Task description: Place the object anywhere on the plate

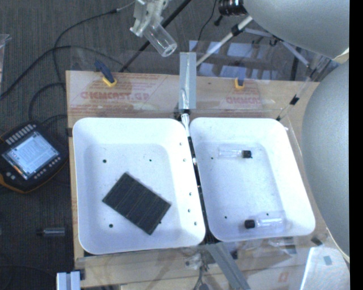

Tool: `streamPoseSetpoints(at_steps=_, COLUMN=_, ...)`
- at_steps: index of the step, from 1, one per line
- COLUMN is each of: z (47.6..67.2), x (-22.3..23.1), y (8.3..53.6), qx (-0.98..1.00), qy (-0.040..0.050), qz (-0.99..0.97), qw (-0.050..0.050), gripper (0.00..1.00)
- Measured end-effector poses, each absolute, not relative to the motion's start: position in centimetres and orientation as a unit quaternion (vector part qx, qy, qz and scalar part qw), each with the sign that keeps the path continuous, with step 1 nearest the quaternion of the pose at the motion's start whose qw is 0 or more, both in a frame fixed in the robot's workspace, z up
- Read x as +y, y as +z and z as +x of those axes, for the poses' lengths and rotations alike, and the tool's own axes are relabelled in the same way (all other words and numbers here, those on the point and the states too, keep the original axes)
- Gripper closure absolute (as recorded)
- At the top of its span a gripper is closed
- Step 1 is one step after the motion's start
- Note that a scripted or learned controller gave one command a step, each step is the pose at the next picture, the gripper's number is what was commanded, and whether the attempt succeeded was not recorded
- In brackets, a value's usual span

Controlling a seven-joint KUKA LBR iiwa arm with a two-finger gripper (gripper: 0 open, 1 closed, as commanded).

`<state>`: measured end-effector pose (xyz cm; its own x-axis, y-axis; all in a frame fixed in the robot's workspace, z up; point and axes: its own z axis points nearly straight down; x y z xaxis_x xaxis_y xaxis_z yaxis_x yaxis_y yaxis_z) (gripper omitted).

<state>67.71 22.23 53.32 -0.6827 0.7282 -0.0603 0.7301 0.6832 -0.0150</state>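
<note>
The gripper (148, 16) hangs beyond the bench's 12 o'clock edge with a clear tube (161, 41) at its tip, open or closed I cannot tell, while the dark plate (136, 203) lies in the left bin (85, 170) toward its 6 o'clock.

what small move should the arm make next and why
Probably bring the gripper down over one clear vial in the right bin. Both vials, the other near that bin's front edge, lie apart from the dark plate in the left bin, so nothing is picked yet.
</note>
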Motion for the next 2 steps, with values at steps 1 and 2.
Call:
streamPoseSetpoints(at_steps=1, z=67.77, x=22.28, y=54.22, qx=0.917, qy=-0.0201, qz=0.398, qw=0.027, gripper=1.0)
streamPoseSetpoints(at_steps=2, z=67.82, x=22.35, y=55.14, qx=0.917, qy=-0.0211, qz=0.398, qw=0.029, gripper=1.0)
